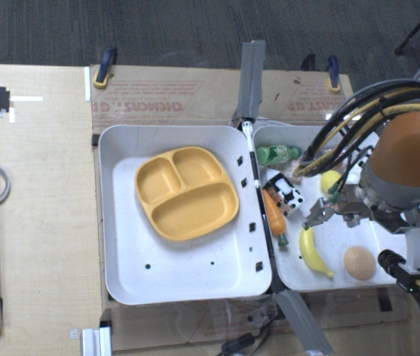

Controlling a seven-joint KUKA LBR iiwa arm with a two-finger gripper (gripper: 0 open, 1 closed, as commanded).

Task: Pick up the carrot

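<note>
I see the carrot (274, 216) lying along the left wall of the right bin (358, 279), just right of the left bin (188, 280) that holds the yellow divided plate (187, 192). The gripper (320, 215) hangs right of the carrot, above the banana (313, 251) (whether it is spread, I cannot tell).

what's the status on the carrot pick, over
Gripper over right bin, nothing seen in it. Carrot against left wall, untouched. Banana and cow toy close by.
</note>
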